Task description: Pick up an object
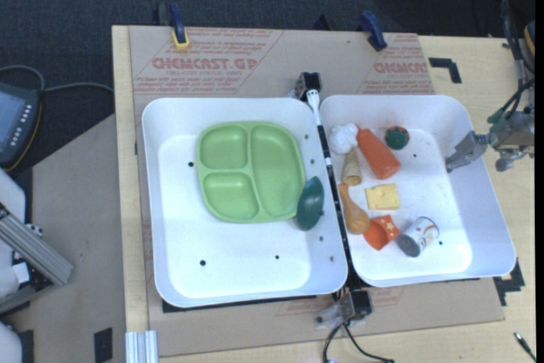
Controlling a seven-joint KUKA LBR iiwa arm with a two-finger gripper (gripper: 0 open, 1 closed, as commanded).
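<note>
Claw [463, 153] sits at about three o'clock in the view, over the right rim of the right-hand shallow white bin [489, 212]; one grey finger is visible slanting inward, and nothing lies between the fingers, though whether they are spread or pressed together I cannot tell.

Nearest to it, toward nine o'clock, lie the candidates: a small dark green round object [397, 137], an orange bottle-shaped piece [376, 152] tilted beside it, and a white crumpled lump [343, 137] just beyond. Below these, toward six o'clock, are a yellow cheese-like wedge [382, 197], a small red block [381, 231], a grey and white can lying on its side [417, 235], and tan carrot-shaped pieces [353, 195] along the bin's left wall.

Further out, at nine o'clock, the left white bin [170, 251] holds a pale green divided plate [251, 171] with a dark green leaf-shaped piece [310, 203] leaning at its lower right edge.

Doing this step well probably means choosing an isolated item, such as the green round object or the can, centring above it, and descending straight so neighbours are not nudged. The clustered pieces near the left wall look harder to straddle cleanly.
</note>
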